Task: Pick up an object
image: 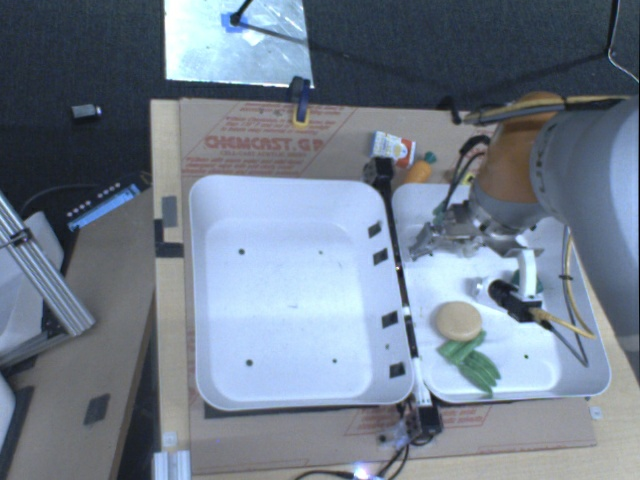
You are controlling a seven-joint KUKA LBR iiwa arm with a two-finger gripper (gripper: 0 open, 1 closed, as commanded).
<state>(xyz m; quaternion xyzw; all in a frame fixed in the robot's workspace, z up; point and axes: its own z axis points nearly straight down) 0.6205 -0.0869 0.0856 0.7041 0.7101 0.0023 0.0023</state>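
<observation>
two shallow white bins sit side by side on the brown board-covered surface (260, 138): the left bin (290, 183) and the right bin (530, 368). in the right bin you see a round tan flat disc (458, 319) toward the near edge, with a green pod-shaped piece (474, 362) just beside it, nearer the rim. the grey arm (590, 168) with its orange band reaches in from the right, and its end effector (432, 238) hangs over the right bin's far left part, apart from the disc. you cannot tell whether it is released or clenched.
</observation>
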